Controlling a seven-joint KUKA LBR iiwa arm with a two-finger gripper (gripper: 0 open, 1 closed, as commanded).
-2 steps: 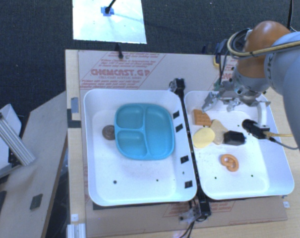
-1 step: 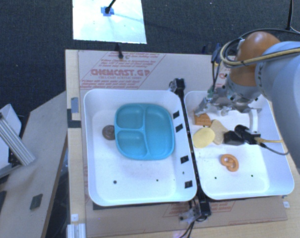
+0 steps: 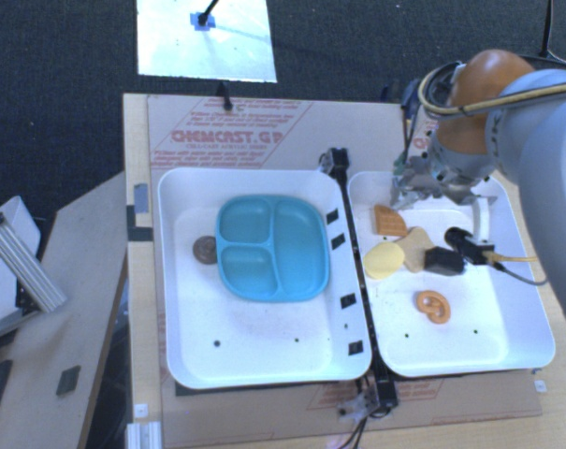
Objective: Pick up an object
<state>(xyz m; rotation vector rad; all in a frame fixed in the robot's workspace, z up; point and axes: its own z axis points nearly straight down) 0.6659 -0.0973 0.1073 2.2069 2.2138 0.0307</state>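
Note:
My gripper (image 3: 409, 195) hangs low over the back left corner of the right bin (image 3: 507, 344), reaching in from the right. Just below it in the picture lies a flat orange waffle-like square (image 3: 389, 220), close to the gripper, though I cannot tell if they touch. In front of the square sit a pale yellow rounded piece (image 3: 383, 260) and a tan piece (image 3: 416, 245) that touches it. An orange pretzel (image 3: 432, 305) lies nearer the middle of that bin.
The left bin (image 3: 184, 344) holds a blue divided plate (image 3: 269, 248) with a small brown disc (image 3: 205, 249) at its left edge. A black divider strip (image 3: 350, 260) runs between the bins. The arm's grey body covers the right bin's back right corner.

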